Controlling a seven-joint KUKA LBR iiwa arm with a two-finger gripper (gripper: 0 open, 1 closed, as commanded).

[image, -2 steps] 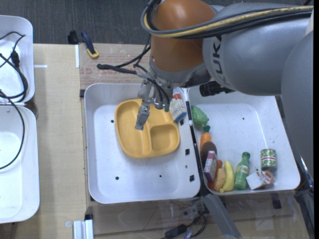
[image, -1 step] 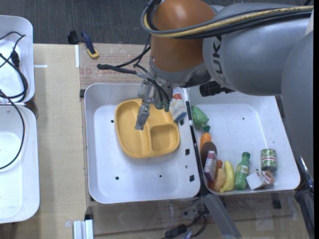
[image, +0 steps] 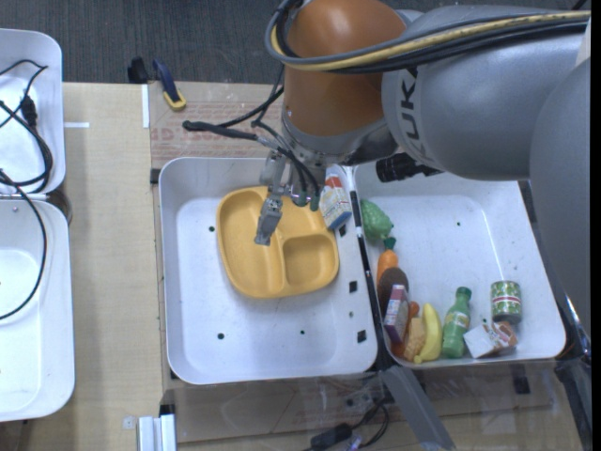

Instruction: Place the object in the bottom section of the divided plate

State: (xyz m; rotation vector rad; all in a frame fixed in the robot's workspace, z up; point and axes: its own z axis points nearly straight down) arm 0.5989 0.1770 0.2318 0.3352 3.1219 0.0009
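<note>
The arm [image: 451, 83] reaches in from the right over the left bin [image: 188, 346], where the yellow divided plate [image: 277, 242] lies flat. The gripper [image: 282, 200] hangs above the plate's upper part, one dark finger pointing down at the large section. A small white-and-blue carton [image: 335, 203] sits just right of it, upright by the plate's rim; whether it is clamped, I cannot tell. The bottom section lies nearer the camera, with room.

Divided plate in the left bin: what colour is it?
Yellow, plain with no pattern. The divided plate shows clearly in the camera view, lying in the left bin.
</note>
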